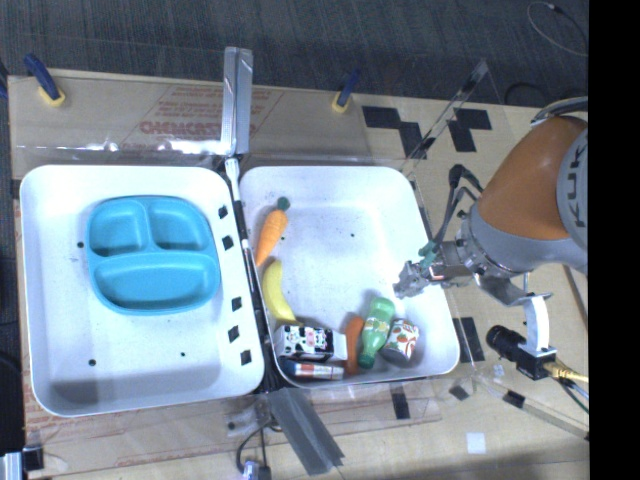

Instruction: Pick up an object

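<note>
Grey claw point(412, 280) — above right bin point(330, 183).

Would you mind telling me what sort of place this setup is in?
Most likely a robotics lab workcell for grasping trials: two white bins clamped side by side on a bench, a grey-and-orange robot arm reaching in, and toy food such as a carrot and banana.

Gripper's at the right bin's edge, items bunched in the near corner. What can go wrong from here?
1. The green bottle, can and small carrot touch in the corner: fingers may hit two at once or push one away.
2. They lie against the right bin wall, leaving little room for a finger there.
3. The gripper hangs near the bin's right rim and may clip it on descent.
</note>
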Available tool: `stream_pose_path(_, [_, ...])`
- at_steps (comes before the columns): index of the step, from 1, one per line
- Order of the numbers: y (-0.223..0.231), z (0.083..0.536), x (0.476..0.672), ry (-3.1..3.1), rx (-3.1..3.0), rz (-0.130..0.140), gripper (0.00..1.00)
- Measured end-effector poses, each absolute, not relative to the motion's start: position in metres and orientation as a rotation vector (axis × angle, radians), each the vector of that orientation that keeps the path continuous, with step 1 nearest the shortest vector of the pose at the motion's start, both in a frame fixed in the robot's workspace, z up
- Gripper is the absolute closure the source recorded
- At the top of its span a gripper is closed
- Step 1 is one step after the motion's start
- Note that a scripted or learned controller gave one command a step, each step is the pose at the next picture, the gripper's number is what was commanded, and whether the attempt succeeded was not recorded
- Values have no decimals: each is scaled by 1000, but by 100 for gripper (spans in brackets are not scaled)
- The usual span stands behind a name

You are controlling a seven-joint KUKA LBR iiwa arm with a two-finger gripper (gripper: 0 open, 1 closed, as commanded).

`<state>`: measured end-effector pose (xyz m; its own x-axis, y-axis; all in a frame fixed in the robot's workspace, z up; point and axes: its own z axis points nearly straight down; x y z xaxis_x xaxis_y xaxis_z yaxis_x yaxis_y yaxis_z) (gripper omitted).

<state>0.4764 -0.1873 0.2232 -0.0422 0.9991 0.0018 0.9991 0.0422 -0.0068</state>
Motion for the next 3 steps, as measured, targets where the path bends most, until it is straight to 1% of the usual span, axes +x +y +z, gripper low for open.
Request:
stream_pose_path(1, [-187,230,477,-2264,-2160,11,100])
stream_pose_path(2, [-187,230,477,-2264,-2160,12,0])
stream_pose_path(3, [-191,88,476,-2171,-2260,5,0])
